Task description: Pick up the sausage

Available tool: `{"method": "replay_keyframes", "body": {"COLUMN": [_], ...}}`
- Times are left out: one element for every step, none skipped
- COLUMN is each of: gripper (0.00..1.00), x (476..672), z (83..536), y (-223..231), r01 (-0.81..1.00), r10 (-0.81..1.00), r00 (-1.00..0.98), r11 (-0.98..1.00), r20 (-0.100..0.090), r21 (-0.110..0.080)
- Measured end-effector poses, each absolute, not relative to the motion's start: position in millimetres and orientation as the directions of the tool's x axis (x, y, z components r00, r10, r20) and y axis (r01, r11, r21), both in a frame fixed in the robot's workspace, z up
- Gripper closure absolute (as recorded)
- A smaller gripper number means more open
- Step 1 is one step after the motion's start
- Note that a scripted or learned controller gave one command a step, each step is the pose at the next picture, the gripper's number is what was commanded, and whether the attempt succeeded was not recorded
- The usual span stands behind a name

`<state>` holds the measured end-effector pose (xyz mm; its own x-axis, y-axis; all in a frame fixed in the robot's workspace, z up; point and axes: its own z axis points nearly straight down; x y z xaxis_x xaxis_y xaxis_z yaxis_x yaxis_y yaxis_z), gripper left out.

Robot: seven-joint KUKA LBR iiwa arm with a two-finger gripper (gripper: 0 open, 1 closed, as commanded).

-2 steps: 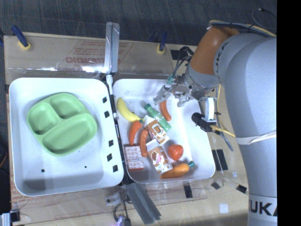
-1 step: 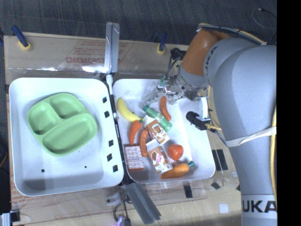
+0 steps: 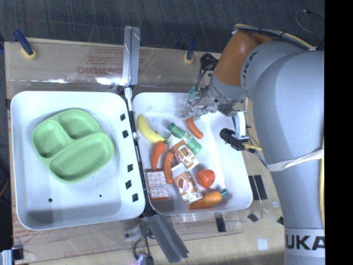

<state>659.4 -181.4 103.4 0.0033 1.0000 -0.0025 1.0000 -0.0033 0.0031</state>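
A carrot and tomato lie at the right bin's near edge. Farther in, the sausage rests beside a green bottle and banana. The tool hangs just above the sausage; how wide it stands cannot be told. The left bin holds a green plate on the wooden worktop.

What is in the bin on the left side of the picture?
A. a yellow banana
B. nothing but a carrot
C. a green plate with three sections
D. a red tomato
C: the green plate with three sections lies in the left bin, while the banana, the tomato and the carrot all lie in the right bin.
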Motion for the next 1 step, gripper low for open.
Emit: {"method": "replay_keyframes", "body": {"gripper": [1.0], "x": [657.3], "z": [244.7], "y": [-137.9], "r01": [0.997], "r10": [0.997], "r00": [-0.073], "r11": [0.073], "r20": [0.0], "r21": [0.0]}}
